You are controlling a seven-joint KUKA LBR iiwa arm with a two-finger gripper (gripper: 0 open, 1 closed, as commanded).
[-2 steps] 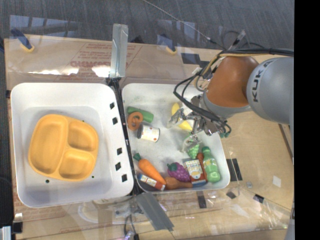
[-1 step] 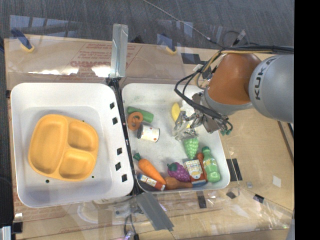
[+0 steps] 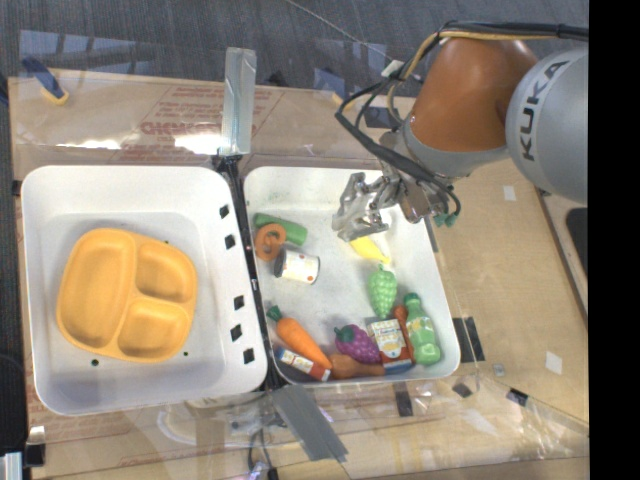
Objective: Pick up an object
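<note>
My gripper (image 3: pixel 358 220) hangs over the back part of the right bin (image 3: pixel 300 180), its metal fingers pointing down and left. A yellow toy (image 3: pixel 373 249) lies just below and right of the fingertips, partly hidden by them. Nothing shows between the fingers. Toy food is scattered in the bin: a green and orange piece (image 3: pixel 272 235), a small white can (image 3: pixel 297 266), a green grape bunch (image 3: pixel 382 292), a carrot (image 3: pixel 299 339), purple grapes (image 3: pixel 357 342), a small carton (image 3: pixel 388 339) and a green bottle (image 3: pixel 423 339).
The left bin (image 3: pixel 50 198) holds a yellow divided plate (image 3: pixel 125 293). A black divider (image 3: pixel 240 258) runs between the bins. The grey arm with its orange band (image 3: pixel 465 93) hangs above the right bin's back right corner.
</note>
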